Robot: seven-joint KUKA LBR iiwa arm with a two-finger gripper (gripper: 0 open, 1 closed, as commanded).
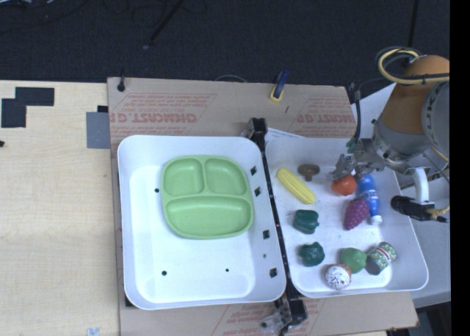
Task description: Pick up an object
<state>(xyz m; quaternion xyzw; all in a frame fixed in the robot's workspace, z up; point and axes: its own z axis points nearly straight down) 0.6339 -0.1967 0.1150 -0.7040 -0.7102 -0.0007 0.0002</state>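
Nearest in the right white bin [411, 283]: a white speckled ball [338, 277], a green round fruit [353, 259] and a small labelled can [381, 257], close together. Further in, two dark green peppers [306, 220], purple grapes [356, 213], a blue-white bottle [369, 195] and a yellow corn cob [295, 185] are seen. The end effector [345, 169] is placed at a red-orange tomato [344, 185]; finger state cannot be told. A light green divided plate [207, 197] is seen in the left bin [139, 268]. Both bins are carried by the desk [51, 202].
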